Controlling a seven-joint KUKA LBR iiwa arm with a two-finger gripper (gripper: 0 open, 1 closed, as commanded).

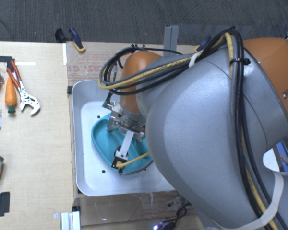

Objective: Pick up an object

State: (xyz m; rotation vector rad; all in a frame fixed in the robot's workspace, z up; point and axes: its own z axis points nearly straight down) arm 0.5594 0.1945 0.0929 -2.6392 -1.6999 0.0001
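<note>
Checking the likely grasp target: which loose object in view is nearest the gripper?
The teal dish in the white bin, with the gripper right over it. The wrench lies outside the bin, far left on the bench.

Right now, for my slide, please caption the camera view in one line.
Grey robot arm with its gripper over a shallow teal dish inside a white bin.

Dark grey carpeted floor [134,8] runs across the far side. Nearer lies a pale wood-grain counter [38,143], evenly lit, with only soft shadows. A brown cardboard sheet [93,61] with faint red lettering covers its far middle, and a blue clamp [76,38] sits at the far edge.
</note>
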